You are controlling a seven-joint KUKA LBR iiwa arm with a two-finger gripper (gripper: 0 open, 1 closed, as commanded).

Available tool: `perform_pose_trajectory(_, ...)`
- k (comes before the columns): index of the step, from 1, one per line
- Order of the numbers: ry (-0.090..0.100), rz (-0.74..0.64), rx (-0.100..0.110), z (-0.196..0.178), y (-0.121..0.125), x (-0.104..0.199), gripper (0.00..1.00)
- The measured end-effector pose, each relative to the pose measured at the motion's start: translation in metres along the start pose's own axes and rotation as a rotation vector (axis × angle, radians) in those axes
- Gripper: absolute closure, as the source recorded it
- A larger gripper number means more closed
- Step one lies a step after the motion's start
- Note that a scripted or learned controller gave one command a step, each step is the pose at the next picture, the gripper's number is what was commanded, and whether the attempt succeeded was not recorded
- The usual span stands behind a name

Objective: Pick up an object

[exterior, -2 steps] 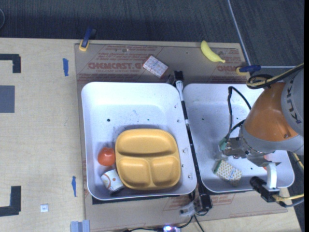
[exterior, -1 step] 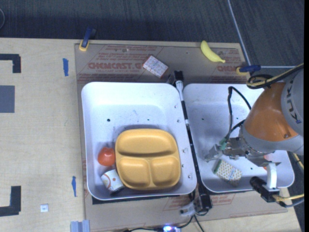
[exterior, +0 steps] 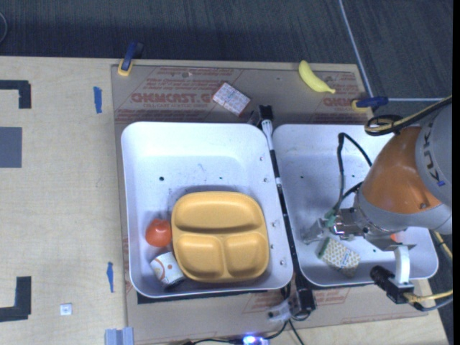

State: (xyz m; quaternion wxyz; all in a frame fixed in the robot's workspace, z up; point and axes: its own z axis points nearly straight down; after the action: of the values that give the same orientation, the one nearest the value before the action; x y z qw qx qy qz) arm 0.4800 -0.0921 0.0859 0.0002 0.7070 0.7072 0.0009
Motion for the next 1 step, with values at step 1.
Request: perform_pose_trajectory(1,0.0,0.0,-0.001,0.0001,0.0,-0.0007,0.0)
